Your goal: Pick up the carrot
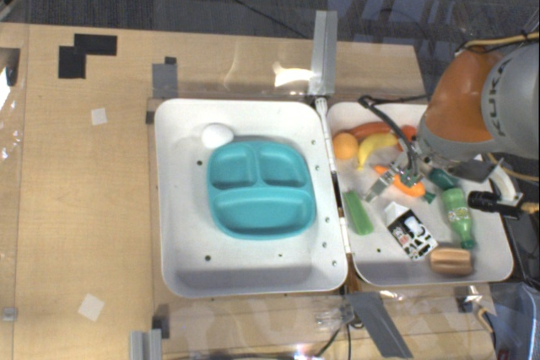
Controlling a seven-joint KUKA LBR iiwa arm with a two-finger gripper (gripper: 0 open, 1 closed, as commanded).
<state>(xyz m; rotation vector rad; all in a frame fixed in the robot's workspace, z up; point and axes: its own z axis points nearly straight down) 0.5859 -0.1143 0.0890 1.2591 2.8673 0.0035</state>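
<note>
Your pincer (407,178) sits low in the right white bin (498,265), directly over the small orange carrot (403,185), which lies near the bin's middle; you cannot tell whether it is open or closed there. Just beside the carrot you have a yellow banana (375,149), a round orange fruit (344,146) and a green bottle (457,215). The left white bin (181,181) holds a teal compartment tray (257,185) and a white egg-shaped object (217,134).

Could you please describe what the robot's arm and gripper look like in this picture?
The arm is bulky and rounded, with a grey shell and a broad orange band above the wrist. Black cables run along it. The gripper is small, a dark metallic assembly with teal-green parts at its tip.
</note>
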